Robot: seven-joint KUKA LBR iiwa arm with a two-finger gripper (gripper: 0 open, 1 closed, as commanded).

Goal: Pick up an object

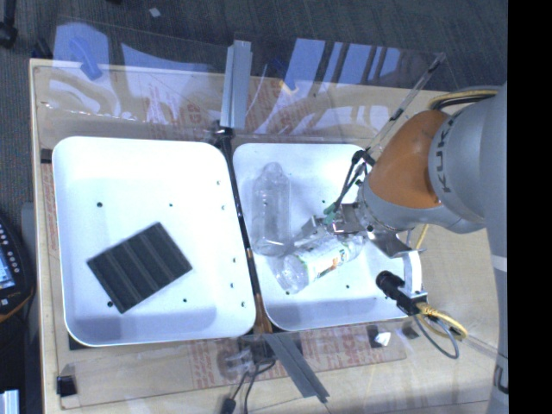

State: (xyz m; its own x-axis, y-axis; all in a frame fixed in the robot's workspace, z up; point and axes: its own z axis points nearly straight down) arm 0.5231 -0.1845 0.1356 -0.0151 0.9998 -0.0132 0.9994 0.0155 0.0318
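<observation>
Starting at the left, the left bin [78,158] holds one dark ribbed flat panel [139,266], lying flat near its front-left area. The panel looks stiff and thin; lying flush on the floor of the bin, it offers little edge to pinch.

The right bin [297,317] holds two clear plastic bottles. One clear bottle [271,207] lies roughly lengthwise toward the back; the second, a labelled bottle [316,261], lies across the front of it, the two touching or overlapping. Both appear empty, hence light, thin-walled and slick; expect the wall to dent and the body to roll or squirt out under pressure. The best hold is judged to be across the mid-body, square to the long axis.

The gripper [338,224] sits low over the labelled bottle, at its right end. Whether the jaws are spread or pressed together cannot be told; the wrist hides them.

Count: two bins, one panel, two bottles, both on the table.
</observation>
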